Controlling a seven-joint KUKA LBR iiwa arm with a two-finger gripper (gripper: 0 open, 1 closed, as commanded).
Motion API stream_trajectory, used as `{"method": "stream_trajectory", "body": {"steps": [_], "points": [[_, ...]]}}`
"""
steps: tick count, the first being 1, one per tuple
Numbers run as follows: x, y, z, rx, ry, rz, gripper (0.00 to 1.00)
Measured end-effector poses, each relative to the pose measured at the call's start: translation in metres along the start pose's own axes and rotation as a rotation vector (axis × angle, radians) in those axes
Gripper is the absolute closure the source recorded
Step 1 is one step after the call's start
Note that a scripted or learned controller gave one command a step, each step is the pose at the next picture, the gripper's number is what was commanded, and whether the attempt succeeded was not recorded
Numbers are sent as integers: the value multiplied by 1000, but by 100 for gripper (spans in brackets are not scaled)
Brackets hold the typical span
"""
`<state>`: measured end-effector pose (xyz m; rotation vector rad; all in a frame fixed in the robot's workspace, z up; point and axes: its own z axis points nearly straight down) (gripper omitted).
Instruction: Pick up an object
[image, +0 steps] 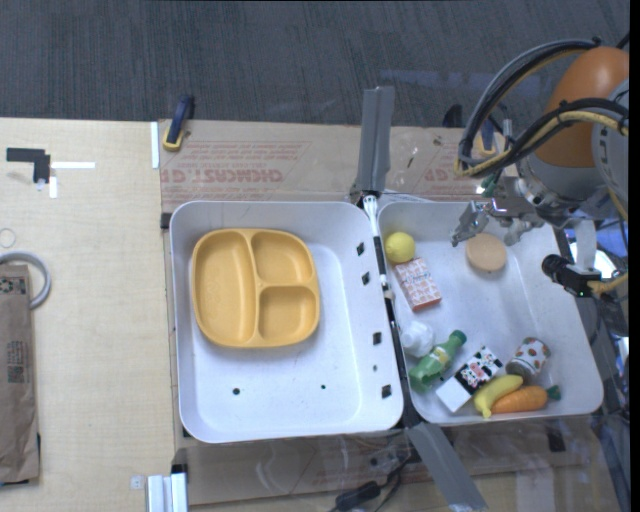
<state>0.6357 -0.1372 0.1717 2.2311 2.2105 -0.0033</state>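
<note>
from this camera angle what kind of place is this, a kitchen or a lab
Most likely a robot lab's test bench: a grey arm with cables reaches over two white bins, one holding a yellow divided plate, the other toy food like a banana.

One camera fixed above the bench (90, 300) looks down slantwise on both bins (290, 400), fairly close.

Right bin crowded low, open in the middle

In the right bin (560, 300), the banana (497, 392), carrot (520, 400), carton (478, 370) and bottle (437, 360) block 6 o'clock. The lemon (400, 246) and box (417, 283) line 9 to 10 o'clock, and a disc (487, 253) sits at 12 beneath the gripper (490, 222). The centre and 3 o'clock floor lie bare. In the left bin (200, 400), the plate (256, 287) fills 10 o'clock; 3 to 7 is free.
</note>
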Motion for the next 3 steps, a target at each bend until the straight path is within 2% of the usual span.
{"method": "stream_trajectory", "body": {"steps": [1,2,3], "points": [[-37,24,80,-2,-1,93,0],[-37,24,70,-2,-4,90,100],[1,-21,-34,0,0,219,100]]}}
